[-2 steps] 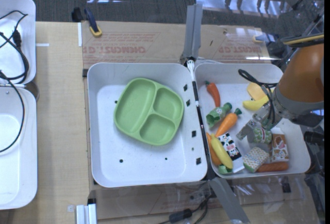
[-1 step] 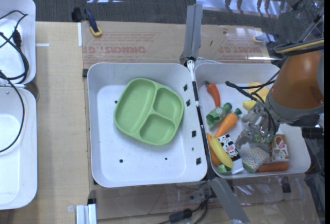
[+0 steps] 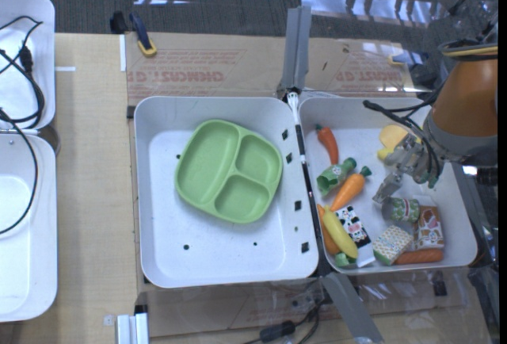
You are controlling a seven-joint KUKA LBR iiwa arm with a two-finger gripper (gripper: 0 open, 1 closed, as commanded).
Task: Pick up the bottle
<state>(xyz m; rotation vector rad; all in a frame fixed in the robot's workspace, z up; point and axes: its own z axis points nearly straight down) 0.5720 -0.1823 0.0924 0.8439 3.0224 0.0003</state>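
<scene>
Bottle (image 3: 336, 175), green, lies among toys in the right bin (image 3: 467, 231); whether the fingers (image 3: 394, 181) are parted is unclear.

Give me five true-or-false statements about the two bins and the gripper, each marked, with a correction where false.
1. The green plate lies in the left bin. True.
2. The gripper hangs over the left bin. False: it is over the right bin.
3. The green bottle lies in the right bin. True.
4. The banana sits on the green plate. False: it lies in the right bin.
5. The green bottle is between the gripper's fingers. False: it lies apart, to the gripper's left in the view.
</scene>
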